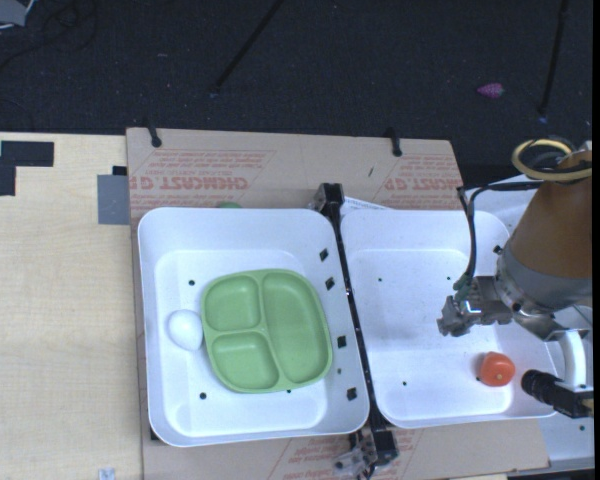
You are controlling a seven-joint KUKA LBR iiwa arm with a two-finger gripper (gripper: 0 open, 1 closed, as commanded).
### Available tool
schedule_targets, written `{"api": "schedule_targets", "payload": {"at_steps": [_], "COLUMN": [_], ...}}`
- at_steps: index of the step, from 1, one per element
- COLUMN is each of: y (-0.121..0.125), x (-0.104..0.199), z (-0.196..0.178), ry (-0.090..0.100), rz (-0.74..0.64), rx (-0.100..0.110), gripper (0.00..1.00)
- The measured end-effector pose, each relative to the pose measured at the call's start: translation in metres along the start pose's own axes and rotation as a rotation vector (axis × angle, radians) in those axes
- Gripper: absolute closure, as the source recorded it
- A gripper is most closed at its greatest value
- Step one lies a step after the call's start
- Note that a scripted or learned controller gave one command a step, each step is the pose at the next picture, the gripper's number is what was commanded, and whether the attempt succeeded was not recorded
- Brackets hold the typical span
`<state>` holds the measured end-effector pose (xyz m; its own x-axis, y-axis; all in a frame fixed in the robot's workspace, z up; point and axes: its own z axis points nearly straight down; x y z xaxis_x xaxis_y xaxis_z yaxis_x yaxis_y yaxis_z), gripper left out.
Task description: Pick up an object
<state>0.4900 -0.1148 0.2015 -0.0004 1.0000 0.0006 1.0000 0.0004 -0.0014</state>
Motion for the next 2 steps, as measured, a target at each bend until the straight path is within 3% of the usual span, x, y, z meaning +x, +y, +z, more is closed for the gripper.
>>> {"api": "schedule_targets", "payload": {"at_steps": [2], "y": [-0.007], "x": [0.108], "z": [-0.01], "ry": [0.002], "rz": [-0.004], "rx": [0.001], "gripper": [1.0]}}
